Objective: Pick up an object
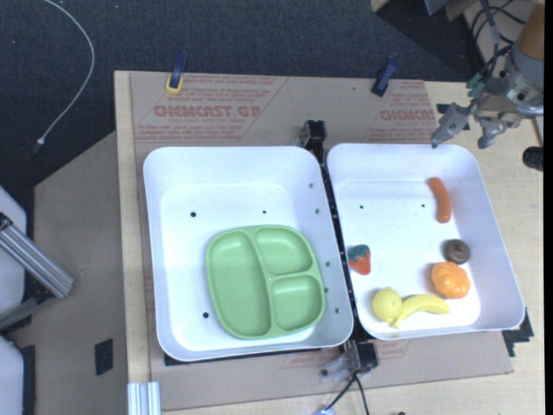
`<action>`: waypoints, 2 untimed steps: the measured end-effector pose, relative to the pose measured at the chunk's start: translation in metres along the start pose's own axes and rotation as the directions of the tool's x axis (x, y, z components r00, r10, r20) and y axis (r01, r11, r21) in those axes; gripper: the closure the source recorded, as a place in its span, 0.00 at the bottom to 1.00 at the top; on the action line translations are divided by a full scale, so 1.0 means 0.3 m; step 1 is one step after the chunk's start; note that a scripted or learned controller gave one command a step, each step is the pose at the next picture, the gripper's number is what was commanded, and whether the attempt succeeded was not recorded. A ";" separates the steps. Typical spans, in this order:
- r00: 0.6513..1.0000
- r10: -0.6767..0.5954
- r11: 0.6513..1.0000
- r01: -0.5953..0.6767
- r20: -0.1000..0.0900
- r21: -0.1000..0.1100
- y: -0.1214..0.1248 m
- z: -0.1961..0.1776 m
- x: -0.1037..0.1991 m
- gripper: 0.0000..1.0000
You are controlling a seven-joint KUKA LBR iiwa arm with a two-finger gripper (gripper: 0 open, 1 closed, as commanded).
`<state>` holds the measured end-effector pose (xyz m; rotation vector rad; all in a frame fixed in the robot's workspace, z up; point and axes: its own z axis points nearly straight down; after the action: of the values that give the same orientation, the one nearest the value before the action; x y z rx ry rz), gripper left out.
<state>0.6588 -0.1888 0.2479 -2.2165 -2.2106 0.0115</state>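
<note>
**Orange toy sausage nearest the arm, nothing picked yet**

Orange-red and slim, the sausage (441, 200) lies in the right bin (406, 167), near its far right corner and well apart from the other pieces. Along the near edge of that bin sit a brown doughnut (456, 251), an orange fruit (450, 280) just beside it, a banana (422, 307) touching a lemon (386, 302), and a strawberry (359, 258) tight against the left wall. The left bin (173, 180) carries a green divided plate (264, 279).

Judged from this layout, the likeliest failures are these. A descent on the banana or lemon could catch both or nudge one away, since they touch. The strawberry sits so close to the wall that one finger may strike the rim. The round orange fruit and lemon could roll or squirt out of a pinch. The sausage is narrow; a closure along its length would probably slip off.

Over the bench beyond the right bin's far right corner hangs the gripper (471, 128), touching none of the pieces. Its jaws look spread apart, with nothing between them.
</note>
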 end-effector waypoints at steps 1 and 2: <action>1.000 -0.003 1.000 0.003 0.003 -0.013 0.008 -0.027 0.002 0.00; 1.000 -0.002 1.000 0.002 0.002 -0.007 -0.005 0.124 -0.016 0.00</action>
<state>0.6569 -0.1934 0.2107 -2.2193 -2.2173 0.0057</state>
